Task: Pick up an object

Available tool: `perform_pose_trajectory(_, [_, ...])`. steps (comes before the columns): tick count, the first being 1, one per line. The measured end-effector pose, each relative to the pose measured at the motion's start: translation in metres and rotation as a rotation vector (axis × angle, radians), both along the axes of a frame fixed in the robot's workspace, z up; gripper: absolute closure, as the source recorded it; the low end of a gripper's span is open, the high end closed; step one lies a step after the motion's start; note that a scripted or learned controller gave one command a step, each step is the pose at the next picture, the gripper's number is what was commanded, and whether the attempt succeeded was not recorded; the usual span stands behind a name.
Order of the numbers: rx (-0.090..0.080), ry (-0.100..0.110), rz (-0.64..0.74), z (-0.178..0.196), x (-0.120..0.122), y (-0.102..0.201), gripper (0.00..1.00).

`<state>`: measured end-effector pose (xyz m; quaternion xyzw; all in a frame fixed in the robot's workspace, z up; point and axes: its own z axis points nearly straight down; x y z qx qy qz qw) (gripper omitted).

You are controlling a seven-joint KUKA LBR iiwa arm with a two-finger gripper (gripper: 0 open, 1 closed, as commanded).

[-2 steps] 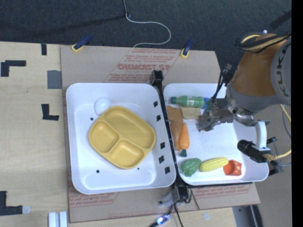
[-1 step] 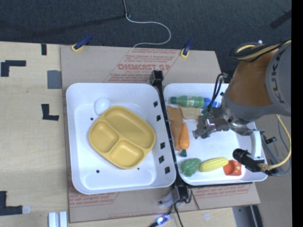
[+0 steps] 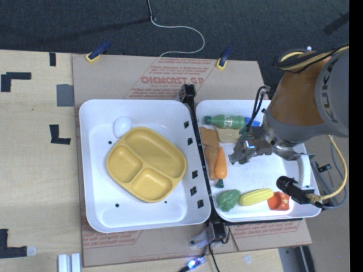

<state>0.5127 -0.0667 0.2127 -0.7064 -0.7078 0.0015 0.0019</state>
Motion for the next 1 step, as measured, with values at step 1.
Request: perform_pose_trajectory(1, [0.000, -0.001, 0.000, 0.0124, 0.0106, 0.0003, 1.00])
